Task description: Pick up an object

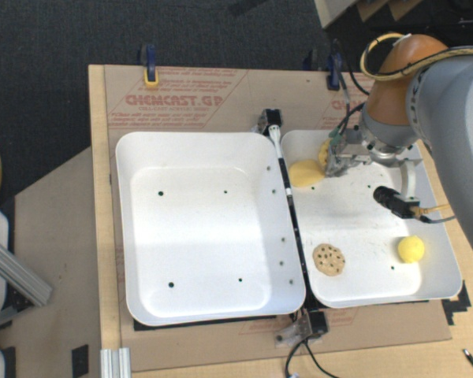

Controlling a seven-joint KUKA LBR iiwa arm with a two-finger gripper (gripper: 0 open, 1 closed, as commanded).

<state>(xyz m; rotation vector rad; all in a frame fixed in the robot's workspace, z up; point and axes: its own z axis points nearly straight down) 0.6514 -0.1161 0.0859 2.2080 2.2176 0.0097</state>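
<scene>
Pale yellow lump [303, 174] lies just beside the end effector [333, 162]; open or closed, cannot tell

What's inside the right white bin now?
A pale yellow lump beside the gripper, a round speckled cookie, a small yellow ball. The grey arm hides the bin's far corner.

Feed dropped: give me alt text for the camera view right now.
The gripper sits low in the far left corner of the right bin, right beside a pale yellow lump. A cookie and a yellow ball lie toward that bin's near edge; the left bin sits alongside.
</scene>
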